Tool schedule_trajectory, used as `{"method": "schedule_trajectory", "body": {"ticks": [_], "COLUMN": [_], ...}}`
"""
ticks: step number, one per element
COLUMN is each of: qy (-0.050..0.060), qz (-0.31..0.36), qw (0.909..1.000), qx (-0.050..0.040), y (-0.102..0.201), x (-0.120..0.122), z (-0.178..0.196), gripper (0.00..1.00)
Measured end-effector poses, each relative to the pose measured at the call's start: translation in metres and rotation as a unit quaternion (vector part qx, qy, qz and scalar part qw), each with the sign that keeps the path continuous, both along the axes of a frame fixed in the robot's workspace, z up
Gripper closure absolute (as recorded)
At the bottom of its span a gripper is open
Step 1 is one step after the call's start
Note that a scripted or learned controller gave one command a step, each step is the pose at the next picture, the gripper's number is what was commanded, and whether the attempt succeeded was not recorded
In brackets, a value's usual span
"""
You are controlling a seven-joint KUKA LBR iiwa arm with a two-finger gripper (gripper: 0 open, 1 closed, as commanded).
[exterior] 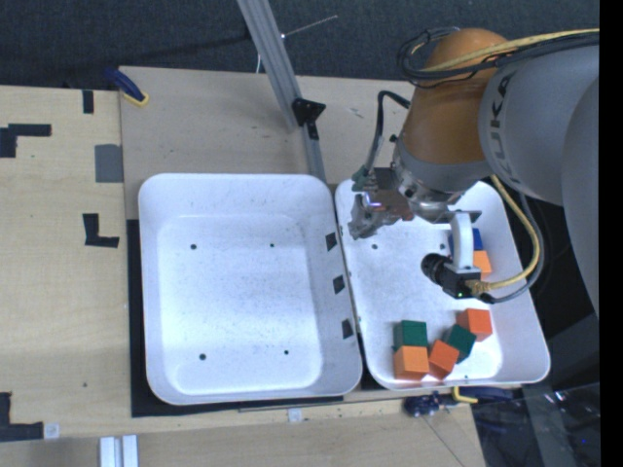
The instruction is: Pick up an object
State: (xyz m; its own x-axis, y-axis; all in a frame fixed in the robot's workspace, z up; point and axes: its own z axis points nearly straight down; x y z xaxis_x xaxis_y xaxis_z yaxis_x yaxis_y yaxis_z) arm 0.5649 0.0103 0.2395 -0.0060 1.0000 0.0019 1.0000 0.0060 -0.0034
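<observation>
Pale wood-grain bench (pixel 58 290) carries dark tape marks at the left edge. Next right, the left bin (pixel 156 290), shallow, white, speckled plastic with rounded corners, lies touching the right bin (pixel 521 358) of the same make.

Step in hand, by judgement: approach, no grasp made. The end effector (pixel 372 212) hangs over the right bin's upper left part, below the grey arm (pixel 545 115) with its orange band. Whether it is apart or together cannot be told from this angle; nothing shows between its tips.

Candidate objects lie well apart from it, in the bin's lower right: a cluster of small matte blocks, hard-edged cubes, the green block (pixel 413 333) above an orange block (pixel 411 360), with further orange and green ones just beside. Next move calls for travel toward that cluster, then descent over one block.
</observation>
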Motion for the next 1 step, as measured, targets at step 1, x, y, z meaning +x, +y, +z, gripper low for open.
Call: {"method": "schedule_trajectory", "body": {"ticks": [1], "qy": [0.001], "qz": [0.001], "qw": [1.0], "qx": [-0.0004], "y": [0.0563], "x": [-0.0219], "z": [-0.0107], "gripper": [1.0]}}
